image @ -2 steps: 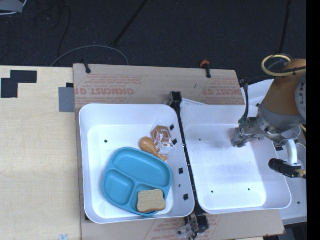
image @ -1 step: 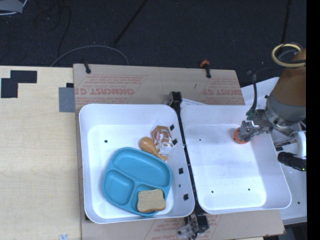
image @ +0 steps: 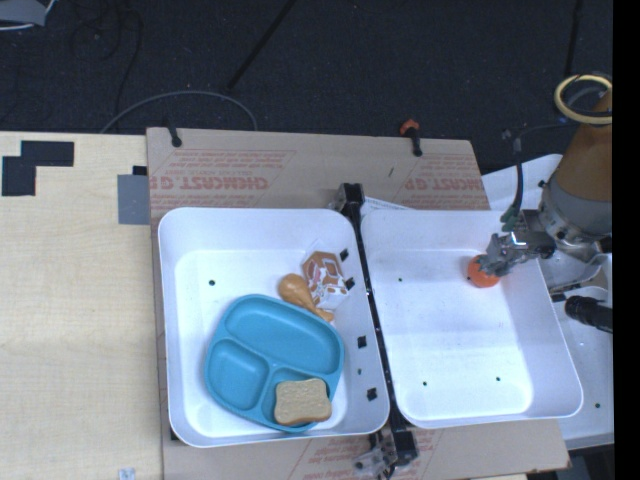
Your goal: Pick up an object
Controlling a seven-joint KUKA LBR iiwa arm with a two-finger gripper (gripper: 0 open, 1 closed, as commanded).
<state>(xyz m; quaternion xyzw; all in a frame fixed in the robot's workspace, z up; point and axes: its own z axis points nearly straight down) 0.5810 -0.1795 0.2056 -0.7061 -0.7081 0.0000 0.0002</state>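
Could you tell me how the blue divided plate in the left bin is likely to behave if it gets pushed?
The blue divided plate looks like stiff moulded plastic, so it would probably slide flat rather than flex. It nearly fills the left bin, so it should soon meet a wall. The biscuit lying in one compartment would likely ride along.

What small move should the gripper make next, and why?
Probably a short lift to test the grasp: the gripper sits low in the right white bin, right at the small orange-red round object, but whether it holds it is unclear.
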